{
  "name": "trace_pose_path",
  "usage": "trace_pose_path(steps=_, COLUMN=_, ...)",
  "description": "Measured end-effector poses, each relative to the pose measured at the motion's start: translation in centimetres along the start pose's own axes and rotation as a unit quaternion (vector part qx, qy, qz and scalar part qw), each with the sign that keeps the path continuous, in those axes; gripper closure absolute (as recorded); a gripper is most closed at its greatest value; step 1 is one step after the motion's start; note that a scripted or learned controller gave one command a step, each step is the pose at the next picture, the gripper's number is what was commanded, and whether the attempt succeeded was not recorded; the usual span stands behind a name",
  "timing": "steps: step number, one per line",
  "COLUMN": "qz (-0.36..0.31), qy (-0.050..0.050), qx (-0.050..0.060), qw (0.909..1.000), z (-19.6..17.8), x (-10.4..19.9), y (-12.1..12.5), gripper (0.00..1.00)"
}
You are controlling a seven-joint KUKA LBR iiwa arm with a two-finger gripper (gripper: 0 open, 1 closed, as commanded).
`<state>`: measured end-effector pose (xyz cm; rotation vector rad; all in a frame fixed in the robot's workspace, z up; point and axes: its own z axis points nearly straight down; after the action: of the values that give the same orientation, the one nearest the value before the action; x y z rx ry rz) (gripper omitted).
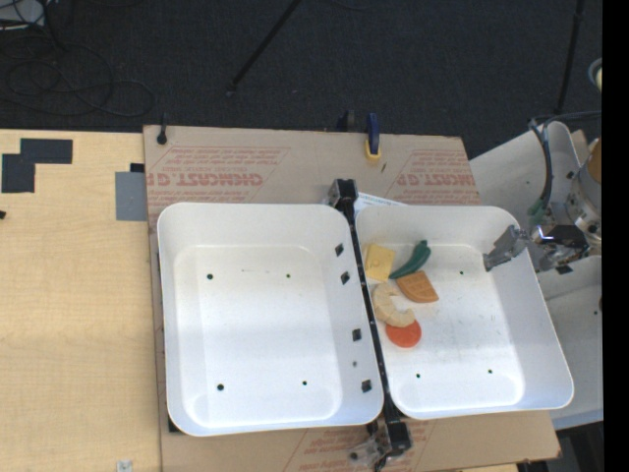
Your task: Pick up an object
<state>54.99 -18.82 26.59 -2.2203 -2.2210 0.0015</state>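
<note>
Two white bins (256, 416) on bench; five small objects (398, 293) clustered in right one. Hand (503, 247) at right rim, grip state unclear.

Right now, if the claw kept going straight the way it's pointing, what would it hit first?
Probably the right bin's floor. The claw points down-left from the right rim; the green piece lies farther along, though depth is unclear.

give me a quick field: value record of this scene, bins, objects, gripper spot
left bin: white, shallow
right bin: white, holds the objects
objects: yellow block, green piece, orange wedge, beige piece, red disc
object layout: clustered by the right bin's left wall
gripper: over the right bin's right rim, apart from the cluster
bench: light wood
</note>
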Motion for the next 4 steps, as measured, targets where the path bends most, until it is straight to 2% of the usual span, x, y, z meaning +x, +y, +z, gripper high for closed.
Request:
trace_pose_path(steps=1, qz=0.001, qy=0.002, qx=0.002, qw=1.0, z=18.4, x=5.2, y=-3.2, gripper=0.0)
trace_pose_path(steps=2, qz=-0.002, qy=0.0, qx=-0.002, qw=1.0, z=17.6, x=2.7, y=2.0, gripper=0.0)
trace_pose_path(steps=3, qz=-0.003, qy=0.0, qx=-0.003, qw=1.0, z=17.6, x=8.3, y=8.5, gripper=0.0)
trace_pose_path(steps=4, qz=0.0, qy=0.0, qx=-0.001, qw=1.0, z=17.7, x=6.0, y=9.5, gripper=0.0)
